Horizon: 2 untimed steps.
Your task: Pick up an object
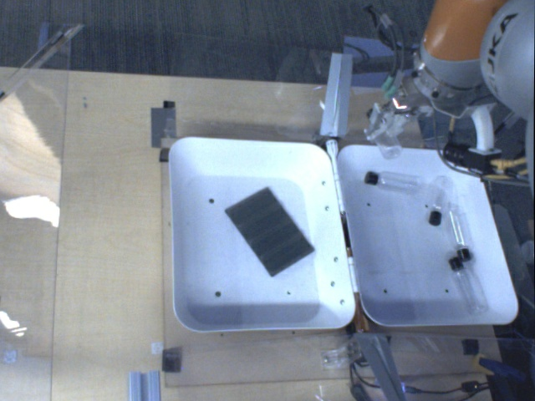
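Pincer (386, 129) poised over the far left rim of the right bin (501, 307), grip state impossible to tell; nothing seen held; below in that bin, three clear tubes with black caps: one (393, 180) at far left, one (435, 204) mid, one (459, 242) toward the right; in the left bin (188, 307), a dark ribbed pad (269, 230), flat, central, tilted.

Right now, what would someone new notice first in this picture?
Probably the dark ribbed rectangular pad, lying askew in the middle of the left bin. Next, the arm's orange band at the upper right, above the right bin, which holds a few clear tubes with black caps.
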Available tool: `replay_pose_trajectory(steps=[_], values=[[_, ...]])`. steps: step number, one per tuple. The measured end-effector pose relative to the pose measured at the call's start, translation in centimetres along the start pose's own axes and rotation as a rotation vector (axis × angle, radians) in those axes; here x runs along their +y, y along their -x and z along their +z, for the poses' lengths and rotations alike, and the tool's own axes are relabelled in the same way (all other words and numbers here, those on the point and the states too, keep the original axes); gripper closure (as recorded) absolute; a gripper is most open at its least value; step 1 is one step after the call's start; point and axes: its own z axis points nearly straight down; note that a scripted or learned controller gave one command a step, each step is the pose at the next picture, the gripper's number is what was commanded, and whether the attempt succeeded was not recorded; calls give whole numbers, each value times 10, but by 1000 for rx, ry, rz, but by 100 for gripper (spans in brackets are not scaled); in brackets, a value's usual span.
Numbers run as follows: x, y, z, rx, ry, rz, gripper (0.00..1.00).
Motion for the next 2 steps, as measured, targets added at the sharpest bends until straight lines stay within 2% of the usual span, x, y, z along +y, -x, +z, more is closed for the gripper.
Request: replay_pose_trajectory(steps=[2], values=[[4,-1,-15,-5,1,-11,100]])
